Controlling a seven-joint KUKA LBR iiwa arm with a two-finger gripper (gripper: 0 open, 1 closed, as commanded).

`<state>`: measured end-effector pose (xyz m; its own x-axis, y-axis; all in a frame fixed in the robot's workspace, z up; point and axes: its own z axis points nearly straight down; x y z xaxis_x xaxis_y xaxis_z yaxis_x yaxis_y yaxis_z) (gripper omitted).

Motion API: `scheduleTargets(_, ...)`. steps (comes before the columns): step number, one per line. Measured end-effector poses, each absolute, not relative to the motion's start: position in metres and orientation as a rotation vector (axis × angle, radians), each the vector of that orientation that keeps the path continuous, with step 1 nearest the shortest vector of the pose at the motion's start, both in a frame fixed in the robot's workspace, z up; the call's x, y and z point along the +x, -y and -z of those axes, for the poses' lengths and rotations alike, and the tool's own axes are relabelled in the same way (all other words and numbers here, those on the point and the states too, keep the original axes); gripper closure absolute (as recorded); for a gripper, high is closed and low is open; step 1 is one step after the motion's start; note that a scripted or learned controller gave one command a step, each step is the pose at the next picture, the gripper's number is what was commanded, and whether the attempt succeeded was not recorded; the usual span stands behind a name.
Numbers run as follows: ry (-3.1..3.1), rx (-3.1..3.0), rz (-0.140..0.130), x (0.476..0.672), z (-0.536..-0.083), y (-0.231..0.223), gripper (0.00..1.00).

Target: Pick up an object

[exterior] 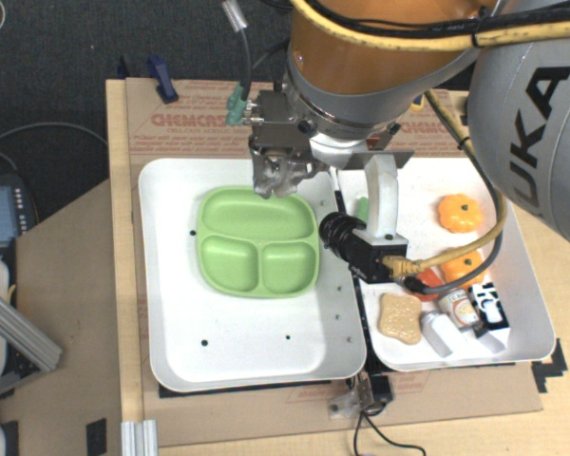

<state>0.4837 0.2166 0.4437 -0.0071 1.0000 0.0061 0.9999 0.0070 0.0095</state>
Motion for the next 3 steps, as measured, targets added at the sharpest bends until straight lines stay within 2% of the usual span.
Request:
scheduleTargets(1, -2.215, 2.23, 0.005, 0.479, -0.433, -0.148, 1.0)
scheduleTargets(2, -2.222, 2.22, 0.0, 0.48, -0.444, -0.152, 1.0)
scheduleTargets(3, -2.209, 2.239, 0.016, 0.478, -0.358, -0.046, 1.0)
